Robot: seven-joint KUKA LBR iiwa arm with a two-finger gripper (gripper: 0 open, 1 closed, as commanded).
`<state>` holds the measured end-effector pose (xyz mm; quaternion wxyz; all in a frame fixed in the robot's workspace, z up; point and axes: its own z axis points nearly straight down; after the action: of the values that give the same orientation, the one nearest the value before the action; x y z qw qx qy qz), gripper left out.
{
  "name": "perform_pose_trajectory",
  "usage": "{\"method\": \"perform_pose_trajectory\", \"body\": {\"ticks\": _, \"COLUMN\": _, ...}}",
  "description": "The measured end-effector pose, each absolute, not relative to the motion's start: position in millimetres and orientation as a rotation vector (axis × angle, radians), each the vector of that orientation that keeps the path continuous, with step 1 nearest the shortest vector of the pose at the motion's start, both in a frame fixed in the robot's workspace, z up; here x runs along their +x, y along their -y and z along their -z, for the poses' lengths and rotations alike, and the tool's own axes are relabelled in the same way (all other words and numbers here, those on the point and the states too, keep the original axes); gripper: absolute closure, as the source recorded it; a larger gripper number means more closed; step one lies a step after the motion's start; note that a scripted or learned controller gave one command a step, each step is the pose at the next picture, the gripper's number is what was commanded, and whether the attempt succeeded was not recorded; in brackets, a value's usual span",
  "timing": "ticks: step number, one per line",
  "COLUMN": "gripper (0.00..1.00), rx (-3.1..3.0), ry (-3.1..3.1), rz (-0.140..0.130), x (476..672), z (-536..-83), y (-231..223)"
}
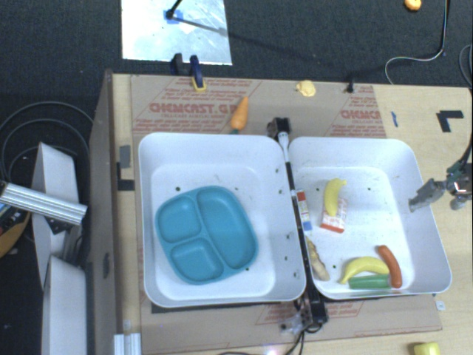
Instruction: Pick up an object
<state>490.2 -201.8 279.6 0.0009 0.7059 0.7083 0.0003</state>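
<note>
A: Where's the gripper [431,192] now?

B: At the three o'clock edge of the right bin [414,161], over its rim. It hangs apart from everything inside, with nothing in its grasp. Whether it is spread or closed, I cannot tell; it's too small and blurred.

A: Nearest candidates from there?

B: Toward seven o'clock from the claw, in the bin's five o'clock corner, lies a red sausage [390,265], touching a yellow banana [362,266] with a green piece [368,281] tucked under it. Further in, near the bin's centre, sits a smaller yellow banana [334,195] just above a white-and-red packet [333,220].

A: Which would you take?

B: The sausage, I'd judge. It looks like a light, stiff plastic toy, smooth and rounded, so likely to slip. Best squeezed across its middle, at right angles to its length.

A: And its heading?

B: Its long axis runs roughly eleven to five o'clock. The big banana curves from eight towards two; the small one stands nearly twelve to six.

A: Beyond that?

B: A blue divided tray [205,234] fills the left bin [170,154].
</note>
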Motion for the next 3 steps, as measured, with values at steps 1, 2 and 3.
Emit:
{"method": "perform_pose_trajectory", "body": {"ticks": 1, "gripper": 0.00, "rx": 2.220, "ry": -2.234, "rz": 0.003, "x": 485.5, "z": -174, "y": 165}}
{"method": "perform_pose_trajectory", "body": {"ticks": 2, "gripper": 0.00, "rx": 2.210, "ry": -2.229, "rz": -0.004, "x": 563.2, "z": -131, "y": 159}}
{"method": "perform_pose_trajectory", "body": {"ticks": 3, "gripper": 0.00, "rx": 2.210, "ry": -2.232, "rz": -0.007, "x": 565.7, "z": -84, "y": 91}}
